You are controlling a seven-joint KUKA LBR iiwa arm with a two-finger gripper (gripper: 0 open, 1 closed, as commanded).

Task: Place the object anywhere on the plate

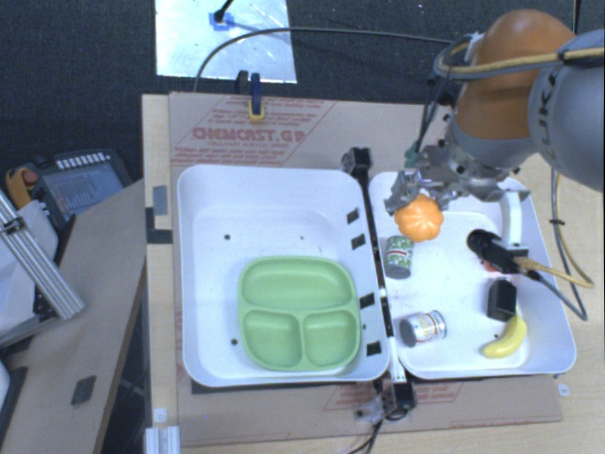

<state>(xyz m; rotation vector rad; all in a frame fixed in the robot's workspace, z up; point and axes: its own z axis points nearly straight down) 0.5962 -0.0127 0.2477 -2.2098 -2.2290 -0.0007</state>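
The pincer (pixel 416 195) hangs right over the orange fruit (pixel 421 221) at the back of the right bin (pixel 454 291); whether it is spread or pinching, I cannot tell. The grasp step seems in hand. Next the fruit needs lifting clear and carrying left to the green plate (pixel 298 312) in the other bin (pixel 217 253)

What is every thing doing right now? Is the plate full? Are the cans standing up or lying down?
plate: empty, flat in the left bin
orange: in the right bin, right under the tool; held or not, cannot tell
green can: standing up, it seems
silver can: lying on its side
banana: lying flat, unpeeled
black block: lying flat
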